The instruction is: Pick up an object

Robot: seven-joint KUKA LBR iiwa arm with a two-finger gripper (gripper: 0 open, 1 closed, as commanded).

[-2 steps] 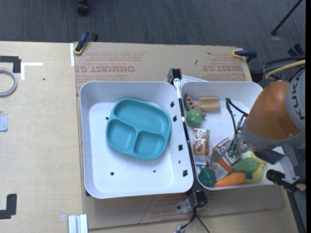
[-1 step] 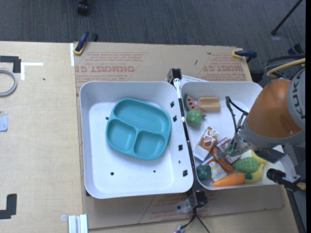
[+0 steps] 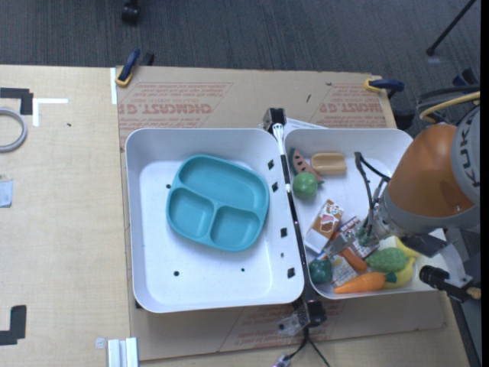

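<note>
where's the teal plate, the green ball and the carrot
teal divided plate (image 3: 218,202), camera view, on the ridge between its compartments
green ball (image 3: 305,185), camera view, its middle
carrot (image 3: 359,283), camera view, mid-length of its orange body

Teal divided plate (image 3: 218,203) in left bin (image 3: 145,205), cardboard sheet (image 3: 229,102) beneath, blue clamps (image 3: 127,67)

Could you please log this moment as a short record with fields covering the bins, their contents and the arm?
left bin: holds a teal divided plate
right bin: holds toy foods
far end of right bin: bread piece, watermelon slice, green ball
near end of right bin: carrot, leafy green toy
arm: over the right bin
gripper: low among the near-end items
</note>
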